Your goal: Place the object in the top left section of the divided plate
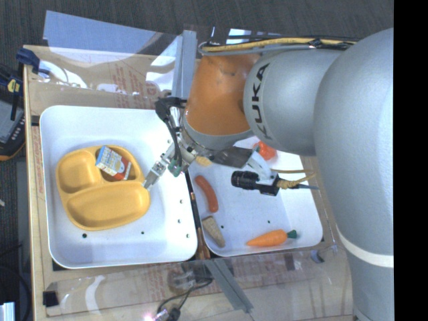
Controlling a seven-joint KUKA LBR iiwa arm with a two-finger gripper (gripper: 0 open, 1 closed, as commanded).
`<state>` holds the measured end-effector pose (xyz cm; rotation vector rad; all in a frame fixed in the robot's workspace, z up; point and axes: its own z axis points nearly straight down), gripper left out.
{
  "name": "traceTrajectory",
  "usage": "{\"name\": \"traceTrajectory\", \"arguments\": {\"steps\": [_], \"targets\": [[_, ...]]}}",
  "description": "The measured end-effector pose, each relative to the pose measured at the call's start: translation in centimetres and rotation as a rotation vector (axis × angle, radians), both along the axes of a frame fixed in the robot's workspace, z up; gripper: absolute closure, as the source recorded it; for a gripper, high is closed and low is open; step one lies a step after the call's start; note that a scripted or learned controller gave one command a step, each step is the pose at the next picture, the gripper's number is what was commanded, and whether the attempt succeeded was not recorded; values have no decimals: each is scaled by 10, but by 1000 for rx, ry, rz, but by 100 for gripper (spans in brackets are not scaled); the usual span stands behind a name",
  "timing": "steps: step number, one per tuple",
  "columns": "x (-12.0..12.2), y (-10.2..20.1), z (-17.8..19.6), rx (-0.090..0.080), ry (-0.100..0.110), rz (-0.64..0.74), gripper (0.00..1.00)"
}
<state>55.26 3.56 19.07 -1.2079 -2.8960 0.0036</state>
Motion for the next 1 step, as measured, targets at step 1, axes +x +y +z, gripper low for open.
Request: {"name": "traceTrajectory", "arguments": {"steps": [1], "targets": [[-31,31,1,1,0,287,0]]}}
